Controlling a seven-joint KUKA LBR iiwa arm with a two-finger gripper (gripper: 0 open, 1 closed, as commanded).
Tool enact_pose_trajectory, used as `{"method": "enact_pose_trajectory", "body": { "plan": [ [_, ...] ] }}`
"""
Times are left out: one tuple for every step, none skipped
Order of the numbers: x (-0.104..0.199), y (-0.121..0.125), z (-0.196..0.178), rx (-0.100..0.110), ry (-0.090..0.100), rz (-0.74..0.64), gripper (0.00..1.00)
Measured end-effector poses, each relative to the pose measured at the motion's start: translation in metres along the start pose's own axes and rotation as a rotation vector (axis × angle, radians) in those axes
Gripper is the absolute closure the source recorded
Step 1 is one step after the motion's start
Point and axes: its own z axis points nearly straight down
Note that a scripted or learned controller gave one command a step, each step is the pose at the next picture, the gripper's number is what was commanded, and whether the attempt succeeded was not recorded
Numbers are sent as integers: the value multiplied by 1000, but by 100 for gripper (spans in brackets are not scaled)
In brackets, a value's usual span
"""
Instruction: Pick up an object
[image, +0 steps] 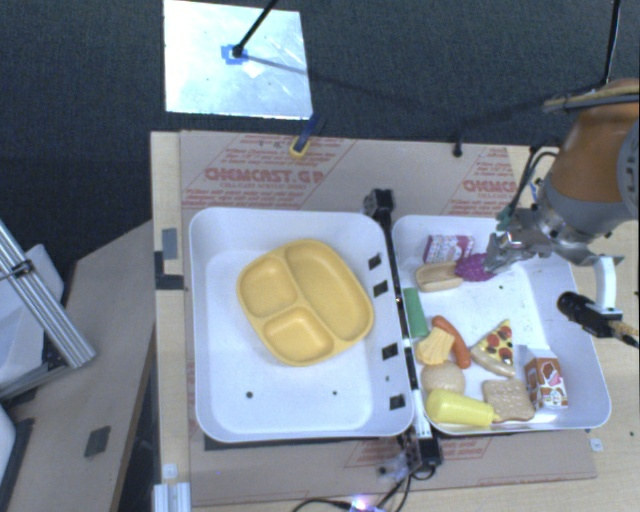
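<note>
The right bin (575, 300) holds several toy foods. A purple piece (472, 267) lies near its back, beside a tan bread roll (438, 277) and a pink and white box (447, 247). My gripper (498, 254) hangs low over the bin's back part, its tip right beside the purple piece on that piece's right. I cannot see whether it touches the piece. The grey arm with its orange band (590, 165) comes in from the right.
Toward the front of the right bin lie a pizza slice (495, 347), an orange sausage (452, 338), a yellow fruit (460, 408), toast (508, 398) and a brown carton (546, 383). The left bin (215, 390) holds a yellow divided plate (303, 300). A black divider (392, 300) runs between the bins.
</note>
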Motion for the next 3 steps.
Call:
{"method": "enact_pose_trajectory", "body": {
  "plan": [
    [0, 2, -24, 4, 2, -2, 100],
    [48, -9, -12, 8, 4, -5, 100],
    [52, -7, -21, 6, 2, -3, 100]
  ]
}}
